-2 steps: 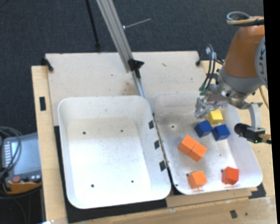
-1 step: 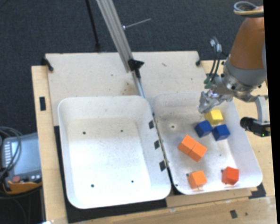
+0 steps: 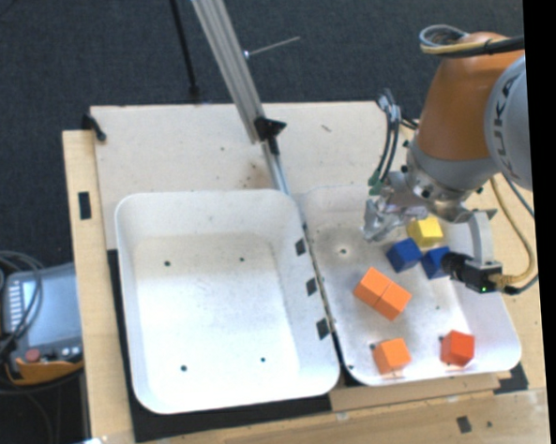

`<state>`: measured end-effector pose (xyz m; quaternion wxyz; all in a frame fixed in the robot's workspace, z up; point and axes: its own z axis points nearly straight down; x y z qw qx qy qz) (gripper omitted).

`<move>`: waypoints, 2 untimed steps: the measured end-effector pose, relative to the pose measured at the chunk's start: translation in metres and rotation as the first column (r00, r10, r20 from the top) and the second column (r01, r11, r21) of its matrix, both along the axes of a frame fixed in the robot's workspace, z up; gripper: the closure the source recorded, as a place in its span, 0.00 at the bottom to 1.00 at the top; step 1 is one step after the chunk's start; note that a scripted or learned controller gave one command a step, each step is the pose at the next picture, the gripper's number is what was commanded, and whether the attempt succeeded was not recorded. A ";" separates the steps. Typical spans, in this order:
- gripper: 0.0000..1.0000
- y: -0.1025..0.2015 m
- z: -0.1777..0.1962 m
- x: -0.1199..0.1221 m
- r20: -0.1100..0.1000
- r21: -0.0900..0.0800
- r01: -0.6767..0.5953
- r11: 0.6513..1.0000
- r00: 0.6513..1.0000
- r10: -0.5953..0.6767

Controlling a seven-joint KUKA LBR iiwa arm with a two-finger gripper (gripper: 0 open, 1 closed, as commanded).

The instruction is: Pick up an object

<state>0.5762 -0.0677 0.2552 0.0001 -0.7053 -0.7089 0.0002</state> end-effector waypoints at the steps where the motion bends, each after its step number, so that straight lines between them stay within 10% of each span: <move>1: 1.00 0.053 0.001 -0.024 0.001 0.001 0.001 1.000 1.000 -0.001; 2: 1.00 0.100 -0.014 -0.037 -0.001 0.001 -0.001 1.000 1.000 0.001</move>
